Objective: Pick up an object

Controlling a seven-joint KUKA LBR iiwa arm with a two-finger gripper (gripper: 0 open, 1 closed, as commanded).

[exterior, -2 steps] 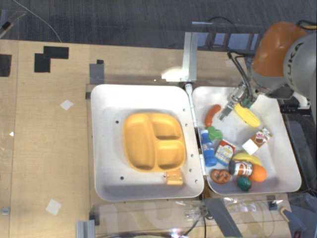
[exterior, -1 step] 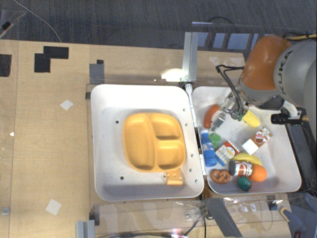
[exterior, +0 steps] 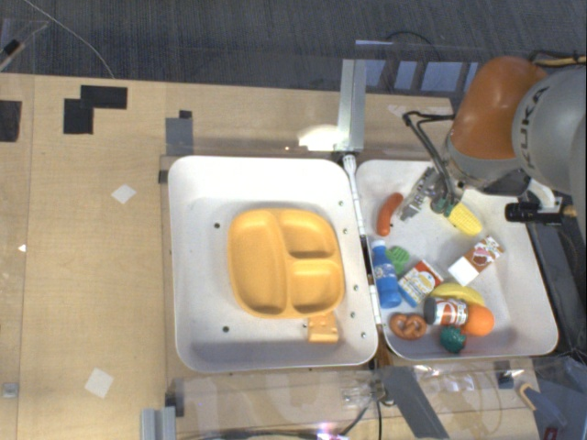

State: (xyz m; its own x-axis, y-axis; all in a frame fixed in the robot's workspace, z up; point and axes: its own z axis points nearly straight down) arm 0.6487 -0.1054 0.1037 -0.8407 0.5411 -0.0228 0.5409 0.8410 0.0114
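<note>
Camera view, looking down at a slant on two white bins: the gripper [exterior: 424,197] is hanging over the upper part of the right bin [exterior: 547,312], reaching in from the right on a grey arm [exterior: 550,136] with an orange band. From where I am standing I cannot tell whether the claw is released or clenched, and nothing is showing clearly in it. Just beside it on the left a red hot dog [exterior: 390,212] is lying on the bin floor; just to its right a yellow corn cob [exterior: 464,218] is lying at a tilt, close under the wrist. Either looks like the likely thing to pick.

Further down, toys are crowding the bin's lower half: a blue bottle [exterior: 385,280] along the left wall, a green piece [exterior: 397,257], a small white and red box [exterior: 476,260], a banana [exterior: 457,293], a red can [exterior: 446,313], an orange [exterior: 480,320] and a pretzel [exterior: 409,324]. In the left bin [exterior: 197,209] a yellow divided tray [exterior: 284,262] is sitting.

As I judge it, the claw is sitting between two objects, so a descent could land in bare space or nudge the rounded hot dog into rolling away.
</note>
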